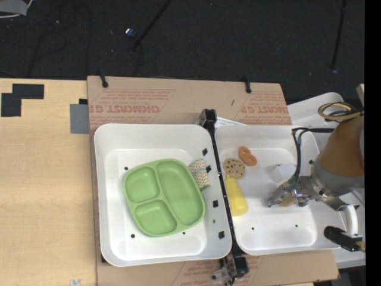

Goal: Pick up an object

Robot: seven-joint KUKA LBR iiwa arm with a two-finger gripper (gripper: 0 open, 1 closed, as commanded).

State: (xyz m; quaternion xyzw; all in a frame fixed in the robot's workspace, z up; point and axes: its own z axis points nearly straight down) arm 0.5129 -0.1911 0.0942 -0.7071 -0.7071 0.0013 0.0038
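- Currently the claw point(284, 196) sits low in the right bin point(280, 243), toward its right side, arm reaching in from the right.
- Can't tell how the claw is set: the tip is a blur of metal, and there may be something small and tan in it, or not. Not calling it a grasp.
- So, my read: task not done. Nothing visibly lifted; pick still ahead.
- Candidates in the right bin, all left of the claw and apart from it: yellow bottle-shaped toy point(236, 196) lying along the divider, round brown cookie point(234, 168) just above it, orange doughnut-like piece point(247, 155) up and right of the cookie.
- Left bin point(110, 231): green three-compartment plate point(164, 196), with a patterned cloth-like scrap point(200, 173) at its upper-right edge by the divider.
- Surface: both bins white and shallow, side by side on printed cardboard point(178, 103); light wood benchtop point(44, 189) to the left.
- Room: dark floor point(178, 28) behind, cables trailing across it.
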